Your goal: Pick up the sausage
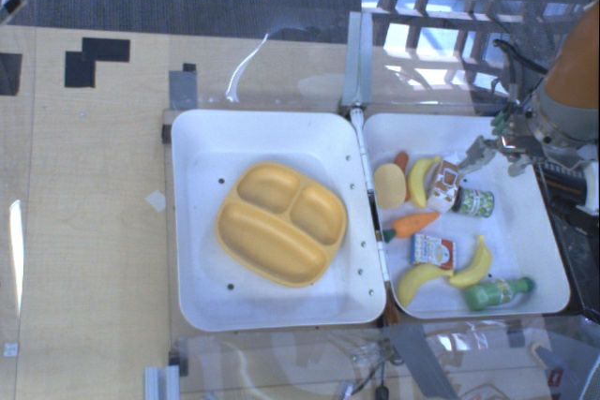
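The grey arm with the orange band [574,75] comes in from the right edge, wrist angled down and left over the right-hand shallow white bin [553,295]. Its two-finger gripper [483,153] hangs over the bin's upper right part, near the small green-labelled can [475,202]. Can't tell whether it's spread or pinched together, it's too small and blurry, and nothing is visibly held.

The sausage, a small reddish-brown stubby piece [401,160], sits in the upper left of that bin, touching the top of the pale yellow oval food piece [390,185] and just beside a yellow banana [421,180]. It's well apart from the gripper.

The left white bin [187,229] holds a yellow divided plastic plate [281,222].
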{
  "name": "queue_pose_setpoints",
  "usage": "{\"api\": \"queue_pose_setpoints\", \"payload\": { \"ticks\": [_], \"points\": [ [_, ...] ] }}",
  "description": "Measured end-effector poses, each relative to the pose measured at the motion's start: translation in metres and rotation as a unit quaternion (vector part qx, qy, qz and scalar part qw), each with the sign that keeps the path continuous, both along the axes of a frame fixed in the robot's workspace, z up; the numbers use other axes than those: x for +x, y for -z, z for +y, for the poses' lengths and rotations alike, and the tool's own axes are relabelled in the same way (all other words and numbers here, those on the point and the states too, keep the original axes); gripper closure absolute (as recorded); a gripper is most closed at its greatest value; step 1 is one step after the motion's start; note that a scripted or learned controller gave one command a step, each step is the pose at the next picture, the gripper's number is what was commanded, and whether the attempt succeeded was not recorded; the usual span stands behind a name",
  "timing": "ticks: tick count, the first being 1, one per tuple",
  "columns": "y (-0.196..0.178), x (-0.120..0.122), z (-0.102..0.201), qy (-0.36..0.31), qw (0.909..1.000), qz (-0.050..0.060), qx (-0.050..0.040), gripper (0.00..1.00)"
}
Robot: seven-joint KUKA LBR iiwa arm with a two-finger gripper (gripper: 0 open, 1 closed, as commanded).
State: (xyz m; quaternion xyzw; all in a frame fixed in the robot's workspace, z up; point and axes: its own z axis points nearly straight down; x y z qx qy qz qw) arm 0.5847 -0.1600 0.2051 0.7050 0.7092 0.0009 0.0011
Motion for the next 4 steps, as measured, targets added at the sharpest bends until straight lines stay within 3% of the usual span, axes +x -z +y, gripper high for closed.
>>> {"api": "queue_pose_setpoints", "payload": {
  "ticks": [1,2,3,4],
  "points": [
    [0.108,0.043,0.033,0.09,0.996,-0.003,-0.0002,0.0],
    [0.096,0.045,0.034,0.087,0.9962,-0.006,-0.0005,1.0],
    [0.096,0.045,0.034,0.086,0.9962,-0.007,-0.0005,0.0],
    [0.112,0.087,0.068,0.077,0.997,-0.008,-0.0012,0.0]
  ]
}}
